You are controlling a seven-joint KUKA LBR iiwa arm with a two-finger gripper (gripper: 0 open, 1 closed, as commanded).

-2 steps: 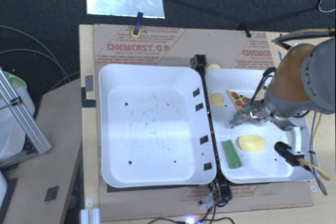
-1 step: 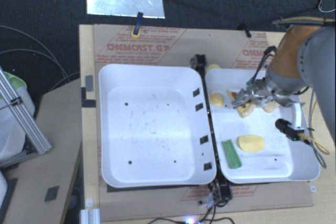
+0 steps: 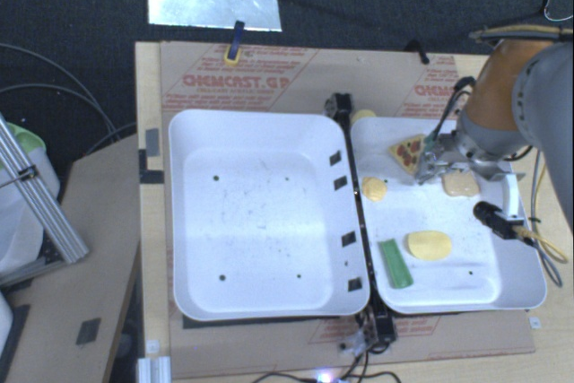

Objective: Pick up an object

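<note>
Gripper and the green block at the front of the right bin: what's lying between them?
In the camera view, between the gripper and the green block lies bare white bin floor; the yellow oval piece sits just right of that line.

From my console the arm reads as a smooth grey rounded casing with a broad orange band above the wrist. At about eight o'clock from that band sits the gripper, bare grey metal. Thin dark cables loop along the wrist, and a white bracket carries a black fitting.
</note>
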